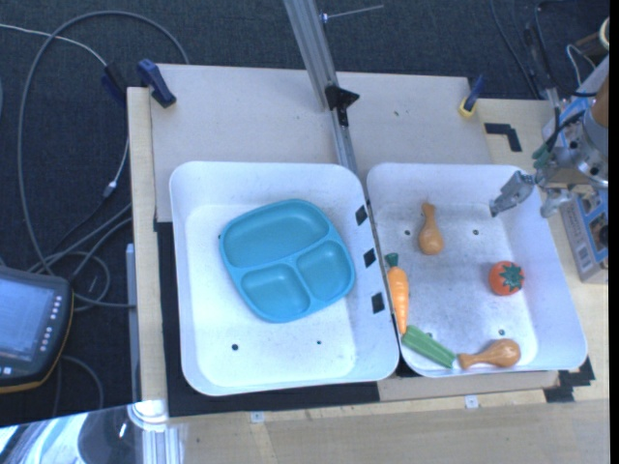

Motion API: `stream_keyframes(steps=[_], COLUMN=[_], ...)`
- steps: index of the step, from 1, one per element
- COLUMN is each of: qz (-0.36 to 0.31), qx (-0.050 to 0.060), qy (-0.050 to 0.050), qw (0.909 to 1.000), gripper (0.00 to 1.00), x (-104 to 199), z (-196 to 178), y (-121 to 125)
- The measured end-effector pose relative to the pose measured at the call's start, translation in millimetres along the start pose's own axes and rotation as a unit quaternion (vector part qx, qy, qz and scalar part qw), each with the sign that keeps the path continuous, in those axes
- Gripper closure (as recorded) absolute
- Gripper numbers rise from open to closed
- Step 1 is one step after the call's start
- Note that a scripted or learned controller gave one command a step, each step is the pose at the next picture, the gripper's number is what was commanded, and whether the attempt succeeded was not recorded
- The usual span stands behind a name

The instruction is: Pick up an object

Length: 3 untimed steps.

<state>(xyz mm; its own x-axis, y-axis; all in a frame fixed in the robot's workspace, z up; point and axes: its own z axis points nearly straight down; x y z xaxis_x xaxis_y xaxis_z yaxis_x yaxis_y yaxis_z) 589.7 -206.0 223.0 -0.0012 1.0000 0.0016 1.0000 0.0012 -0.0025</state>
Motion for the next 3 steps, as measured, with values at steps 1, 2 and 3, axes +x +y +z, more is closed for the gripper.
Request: stream_keyframes(steps=[1, 2, 3], qz=[0.0, 0.0, 0.0], qx=[0.0, 0.003, 0.002], qy=[0.0, 0.001, 0.0], qw=[1.0, 1.0, 1.0], gripper=[0.0, 0.0, 0.0], x=[0, 1, 3], z=[0, 62, 105], y=[0, -5, -6])
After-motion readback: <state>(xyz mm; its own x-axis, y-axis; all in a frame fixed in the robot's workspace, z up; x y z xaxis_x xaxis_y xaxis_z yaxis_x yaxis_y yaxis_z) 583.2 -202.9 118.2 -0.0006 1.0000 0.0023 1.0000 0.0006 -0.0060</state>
